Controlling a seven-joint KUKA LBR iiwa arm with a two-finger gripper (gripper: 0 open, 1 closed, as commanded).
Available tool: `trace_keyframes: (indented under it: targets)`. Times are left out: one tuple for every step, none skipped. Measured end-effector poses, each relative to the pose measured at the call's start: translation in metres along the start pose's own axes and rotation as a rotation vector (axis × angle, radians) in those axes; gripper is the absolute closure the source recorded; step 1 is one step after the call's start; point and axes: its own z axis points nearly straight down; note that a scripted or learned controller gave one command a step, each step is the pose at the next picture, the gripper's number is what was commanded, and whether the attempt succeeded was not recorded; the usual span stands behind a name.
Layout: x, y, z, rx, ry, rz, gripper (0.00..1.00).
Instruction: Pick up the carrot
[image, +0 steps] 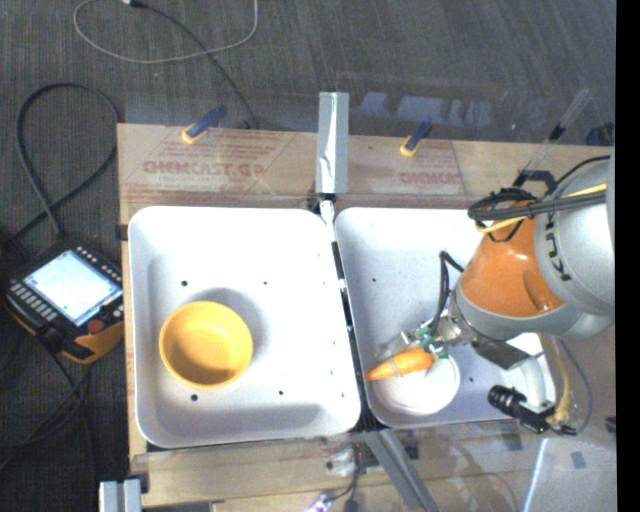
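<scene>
Arm bent low, end effector leftward.

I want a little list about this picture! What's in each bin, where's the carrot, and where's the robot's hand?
left bin: holds a yellow bowl
right bin: holds the carrot and a white dish
carrot: orange, lying across the dish's left rim, tip pointing left, leafy end toward the gripper
arm: reaches in from the right, over the right bin
gripper: down at the carrot's leafy end
holding the carrot: cannot tell from this view
</scene>
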Motion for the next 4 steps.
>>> trace_keyframes:
  targets:
    - [-0.003,0.004,-0.014,-0.014,-0.01,0.002,1.0]
    - [-0.001,0.003,-0.011,-0.007,-0.006,0.0,0.0]
    - [0.002,-0.003,0.007,0.008,0.001,0.207,0.0]
    - [-0.044,-0.017,0.007,0.01,0.001,0.218,0.0]
